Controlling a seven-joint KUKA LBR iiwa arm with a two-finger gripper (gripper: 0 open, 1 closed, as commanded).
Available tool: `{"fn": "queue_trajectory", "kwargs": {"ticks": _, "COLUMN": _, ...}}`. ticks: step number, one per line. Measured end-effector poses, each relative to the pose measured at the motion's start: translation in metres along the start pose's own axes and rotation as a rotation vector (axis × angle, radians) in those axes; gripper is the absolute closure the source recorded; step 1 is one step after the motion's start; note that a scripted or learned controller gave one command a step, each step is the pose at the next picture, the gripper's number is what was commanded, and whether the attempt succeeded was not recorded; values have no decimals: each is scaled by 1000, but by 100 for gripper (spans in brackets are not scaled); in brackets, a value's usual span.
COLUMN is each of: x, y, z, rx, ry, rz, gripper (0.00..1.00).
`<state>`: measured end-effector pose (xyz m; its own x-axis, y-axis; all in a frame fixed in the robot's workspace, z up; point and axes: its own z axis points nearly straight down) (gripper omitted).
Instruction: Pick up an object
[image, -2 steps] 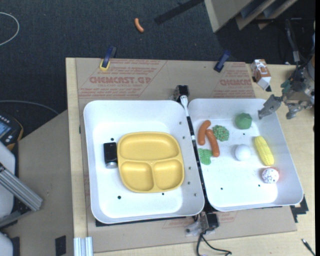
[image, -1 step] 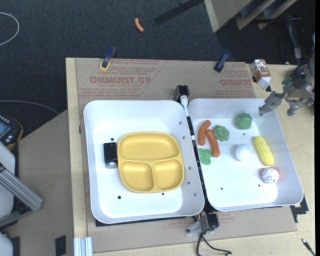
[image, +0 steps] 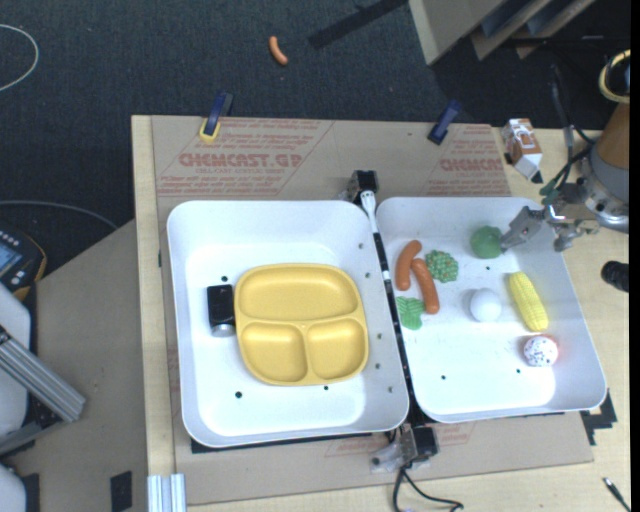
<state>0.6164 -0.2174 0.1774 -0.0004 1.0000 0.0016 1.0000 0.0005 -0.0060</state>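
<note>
Candidate objects, right bin (image: 570, 385): a round green piece (image: 486, 241) near the far wall; a leafy green piece (image: 441, 266) beside two orange sausages (image: 409, 262) (image: 428, 288) toward the bin's left side; a second small green piece (image: 409, 312) against the left wall; a white ball (image: 485, 305) near the centre; a yellow corn cob (image: 527, 301) just right of the ball; a speckled white ball (image: 540, 351) toward the near right corner. All of these rest on the bin floor; none is lifted.

Gripper (image: 545, 228): seen at the bin's far right edge, hanging from the grey arm (image: 612, 175); one grey finger (image: 519, 229) slants toward the round green piece and ends just beside it, apparently apart from it; whether the fingers are spread or closed cannot be told at this angle; nothing is visible between them.

Left bin (image: 190, 240): holds a yellow three-compartment plate (image: 298, 322) and a small black block (image: 220, 306) touching the plate's left edge; well apart from the gripper.

Progress, as judged: the pick has not been made; the approach looks under way, with the round green piece the likeliest target; descent, closing on the object and lifting remain.
</note>
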Motion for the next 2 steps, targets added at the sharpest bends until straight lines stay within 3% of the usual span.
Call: {"fn": "queue_trajectory", "kwargs": {"ticks": 2, "x": 11, "y": 0, "z": 95, "rx": 0, "ry": 0, "rz": -1, "gripper": 0}}
